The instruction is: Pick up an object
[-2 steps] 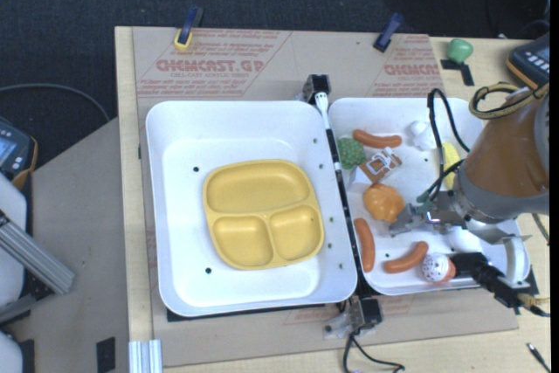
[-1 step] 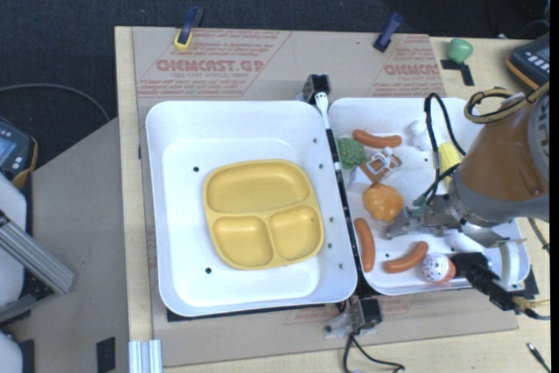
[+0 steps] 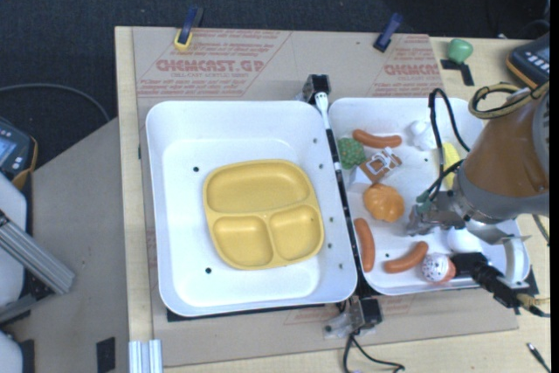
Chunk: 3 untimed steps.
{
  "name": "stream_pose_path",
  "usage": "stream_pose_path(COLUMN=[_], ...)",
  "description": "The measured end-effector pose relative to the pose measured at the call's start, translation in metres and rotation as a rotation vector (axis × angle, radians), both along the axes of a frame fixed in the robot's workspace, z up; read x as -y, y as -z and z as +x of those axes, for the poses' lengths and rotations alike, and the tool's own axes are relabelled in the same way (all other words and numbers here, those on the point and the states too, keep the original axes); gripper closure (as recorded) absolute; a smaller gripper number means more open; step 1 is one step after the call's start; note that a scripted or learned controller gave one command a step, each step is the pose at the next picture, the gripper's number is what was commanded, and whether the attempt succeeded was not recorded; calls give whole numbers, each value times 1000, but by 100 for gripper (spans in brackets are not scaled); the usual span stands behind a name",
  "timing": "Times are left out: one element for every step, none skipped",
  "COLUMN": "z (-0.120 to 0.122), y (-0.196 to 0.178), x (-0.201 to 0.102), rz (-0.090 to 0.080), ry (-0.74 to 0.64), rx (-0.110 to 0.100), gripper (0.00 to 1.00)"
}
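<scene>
Arm: reaches in from the right, bent low over the right bin (image 3: 397,286).
Gripper (image 3: 417,221): down beside the orange ball (image 3: 383,203); jaws too hidden to tell.
Bench (image 3: 140,188): brown board, dark floor around.

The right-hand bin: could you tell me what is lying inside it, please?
Inside the right-hand bin lie three sausages, an orange, a green broccoli piece and a spotted ball. The arm covers the bin's right part; what lies beneath is hidden.

Two shallow white bins (image 3: 166,188), one yellow three-compartment plastic tray (image 3: 262,212), three orange-red toy sausages (image 3: 377,138), possibly one orange ball (image 3: 383,203)
</scene>
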<state>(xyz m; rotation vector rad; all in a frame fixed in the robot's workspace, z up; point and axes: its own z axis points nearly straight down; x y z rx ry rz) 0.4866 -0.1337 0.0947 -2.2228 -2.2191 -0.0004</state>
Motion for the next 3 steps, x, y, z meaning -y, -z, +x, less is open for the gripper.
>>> stream_pose_path(z=[0,2,3], y=[-59,-122,-131], x=[-8,-5,-5], rz=[-3,-3,-2], ry=[-3,-3,-3], rx=[6,7,4], gripper=[100,100,100])
